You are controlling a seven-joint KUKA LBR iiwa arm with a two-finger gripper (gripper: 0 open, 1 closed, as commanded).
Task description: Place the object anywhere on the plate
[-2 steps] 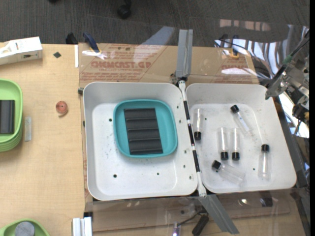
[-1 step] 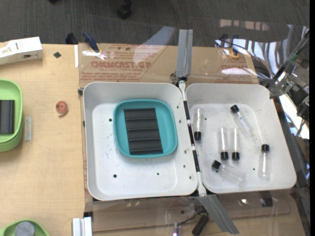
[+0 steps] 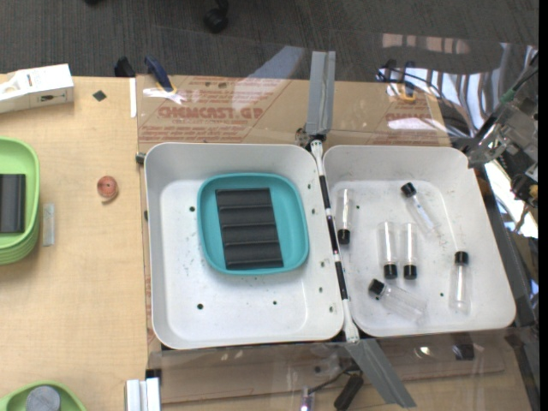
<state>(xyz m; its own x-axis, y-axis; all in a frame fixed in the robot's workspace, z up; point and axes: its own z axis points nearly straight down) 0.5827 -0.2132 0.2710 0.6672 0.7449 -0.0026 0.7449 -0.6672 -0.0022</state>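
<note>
I see no tube on the plate (image 3: 253, 226) yet. All six tubes (image 3: 390, 249) lie in the right bin (image 3: 479, 315). My pincer's state, I cannot tell.

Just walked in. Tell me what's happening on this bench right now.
Nothing is being handled at this moment. The left bin holds a teal plate with a dark ribbed block lying on it. The right bin holds six clear vials with black caps, scattered and lying flat, none of them on the plate. So the placing is not yet done: every vial sits in the right bin, apart from the plate.
</note>
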